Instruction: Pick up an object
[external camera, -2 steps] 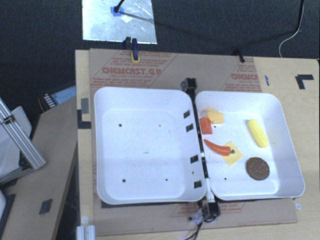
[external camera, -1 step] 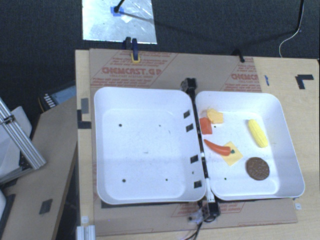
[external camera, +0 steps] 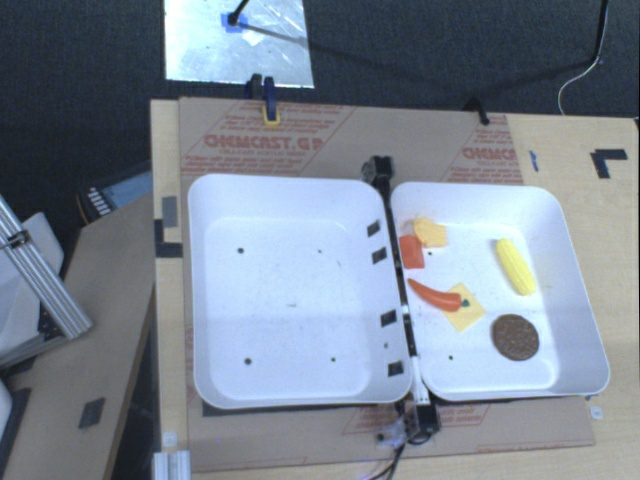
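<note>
From above, the right bin [external camera: 575, 268] on the counter [external camera: 300, 133] holds every candidate: a corn cob [external camera: 515, 266] lies lengthwise toward the far wall, right of the red pepper [external camera: 437, 294]; a brown disc [external camera: 515, 337] sits nearer. Fingers: cannot tell.

Both bins, left [external camera: 290, 298] and right [external camera: 560, 268], appear as smooth white plastic with a slight sheen. The table [external camera: 420, 138] surface looks like matt brown cardboard with red print. The sheet [external camera: 237, 28] at far left looks metallic and reflective.
</note>
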Available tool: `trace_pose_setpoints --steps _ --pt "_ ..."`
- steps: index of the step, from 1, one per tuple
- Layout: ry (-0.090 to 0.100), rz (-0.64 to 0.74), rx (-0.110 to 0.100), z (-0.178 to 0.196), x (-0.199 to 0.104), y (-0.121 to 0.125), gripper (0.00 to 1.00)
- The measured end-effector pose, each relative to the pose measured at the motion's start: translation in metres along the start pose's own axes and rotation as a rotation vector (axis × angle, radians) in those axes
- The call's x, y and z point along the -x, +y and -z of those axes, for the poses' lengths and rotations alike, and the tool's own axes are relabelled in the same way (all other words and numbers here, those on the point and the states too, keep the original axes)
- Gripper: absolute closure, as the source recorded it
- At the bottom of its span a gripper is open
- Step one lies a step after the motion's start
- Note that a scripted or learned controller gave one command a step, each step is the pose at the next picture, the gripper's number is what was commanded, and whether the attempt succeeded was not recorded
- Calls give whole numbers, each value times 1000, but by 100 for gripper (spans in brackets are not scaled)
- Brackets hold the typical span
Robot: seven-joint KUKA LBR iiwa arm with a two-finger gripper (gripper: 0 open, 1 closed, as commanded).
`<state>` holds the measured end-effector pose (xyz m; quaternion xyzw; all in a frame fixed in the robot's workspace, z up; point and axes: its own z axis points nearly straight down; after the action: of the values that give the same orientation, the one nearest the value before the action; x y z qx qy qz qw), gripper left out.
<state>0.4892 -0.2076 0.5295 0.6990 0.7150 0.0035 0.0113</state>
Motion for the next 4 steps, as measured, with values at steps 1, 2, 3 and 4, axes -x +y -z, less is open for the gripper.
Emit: trace_pose_setpoints --steps 1,2,3,4 --pt "-2 4 4 11 0 1 100" --pt "-5 8 8 23 1 1 100" --pt "-7 12 12 35 1 2 100" --pt "-9 15 17 46 2 3 100"
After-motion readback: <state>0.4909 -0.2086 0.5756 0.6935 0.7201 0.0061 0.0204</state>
